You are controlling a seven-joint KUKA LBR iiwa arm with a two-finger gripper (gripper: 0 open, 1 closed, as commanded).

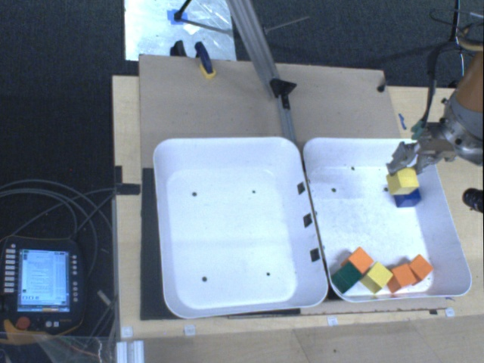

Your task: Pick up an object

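Gripper (408,159) over right bin (446,225), just above yellow block (404,180) w/ blue block (407,197) beside; grip state: can't tell. Other blocks (378,272) at near edge.

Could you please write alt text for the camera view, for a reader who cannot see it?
A grey robot arm reaches in from the right, its gripper just above a yellow block stacked on a blue block in the right bin. A green, a yellow and three orange blocks cluster at its near edge; the left bin sits alongside.
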